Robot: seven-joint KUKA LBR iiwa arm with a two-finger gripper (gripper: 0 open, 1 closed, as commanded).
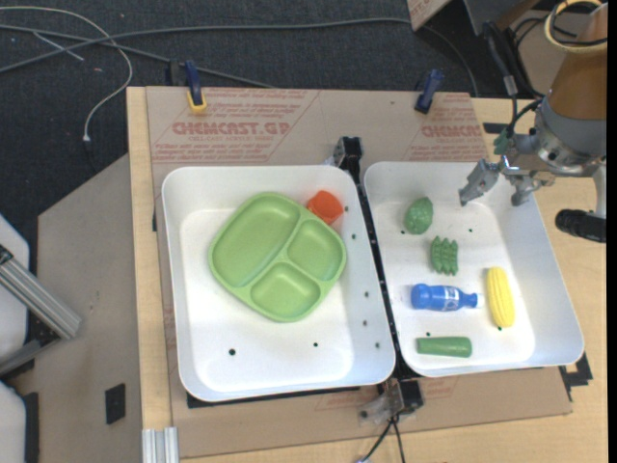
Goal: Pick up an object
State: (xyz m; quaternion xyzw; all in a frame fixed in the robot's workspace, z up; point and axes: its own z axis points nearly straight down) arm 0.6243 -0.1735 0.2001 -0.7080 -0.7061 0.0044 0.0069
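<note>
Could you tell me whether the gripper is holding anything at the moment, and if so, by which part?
Nothing is held. The gripper hangs open over the right bin, with empty space between its fingers.

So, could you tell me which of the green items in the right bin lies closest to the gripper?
The rounded green piece at the bin's top left, just left of the gripper; the spiky one and cylinder lie lower.

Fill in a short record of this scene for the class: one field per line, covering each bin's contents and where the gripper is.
left bin: green divided plate, orange object at the plate's far edge
right bin: green lumpy item, green ridged item, blue bottle, yellow corn, green cylinder
gripper: open, above the right bin's far side, holding nothing
nearest item to gripper: green lumpy item
</note>
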